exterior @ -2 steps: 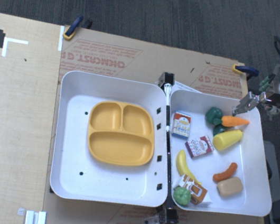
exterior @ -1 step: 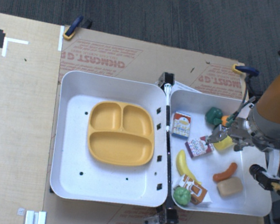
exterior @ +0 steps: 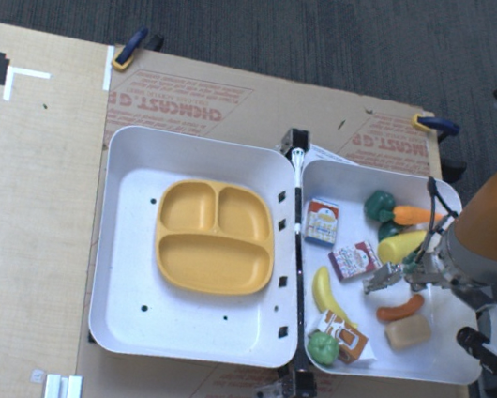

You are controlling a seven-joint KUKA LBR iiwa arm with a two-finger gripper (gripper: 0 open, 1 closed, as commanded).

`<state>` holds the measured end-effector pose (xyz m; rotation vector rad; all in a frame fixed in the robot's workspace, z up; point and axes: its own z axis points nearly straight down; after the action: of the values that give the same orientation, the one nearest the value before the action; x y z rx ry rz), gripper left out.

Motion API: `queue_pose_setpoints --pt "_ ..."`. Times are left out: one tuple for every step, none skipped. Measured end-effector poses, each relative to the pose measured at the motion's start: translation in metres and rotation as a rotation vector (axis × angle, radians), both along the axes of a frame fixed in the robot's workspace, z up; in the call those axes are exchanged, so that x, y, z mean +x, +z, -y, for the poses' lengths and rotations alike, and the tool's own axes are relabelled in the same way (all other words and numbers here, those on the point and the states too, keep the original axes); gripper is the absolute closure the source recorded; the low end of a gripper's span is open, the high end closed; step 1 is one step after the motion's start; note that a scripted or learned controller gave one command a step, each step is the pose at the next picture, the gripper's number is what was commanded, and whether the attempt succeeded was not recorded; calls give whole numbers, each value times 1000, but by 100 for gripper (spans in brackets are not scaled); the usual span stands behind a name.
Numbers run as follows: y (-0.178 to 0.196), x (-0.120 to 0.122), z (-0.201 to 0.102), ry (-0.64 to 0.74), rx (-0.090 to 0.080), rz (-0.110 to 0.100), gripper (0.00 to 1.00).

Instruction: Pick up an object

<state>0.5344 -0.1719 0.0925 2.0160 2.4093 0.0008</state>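
Cardboard-covered bench (exterior: 199, 99), two white bins. Your left bin (exterior: 121, 219) has a yellow divided plate (exterior: 216, 237). Your gripper (exterior: 384, 282) hangs over the right bin (exterior: 447, 371), jaws parted, gripping nothing, beside the sausage (exterior: 400, 308) and red-white packet (exterior: 355, 261); banana (exterior: 327, 293) nearby.

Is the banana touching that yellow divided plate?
Apart. The camera view shows the banana in the right bin, the yellow plate in the left one, walls between.
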Motion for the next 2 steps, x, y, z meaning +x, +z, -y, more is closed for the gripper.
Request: queue_pose_setpoints --pt "10 1 0 -3 -1 3 100" --pt "242 -12 -33 -143 -2 3 100"
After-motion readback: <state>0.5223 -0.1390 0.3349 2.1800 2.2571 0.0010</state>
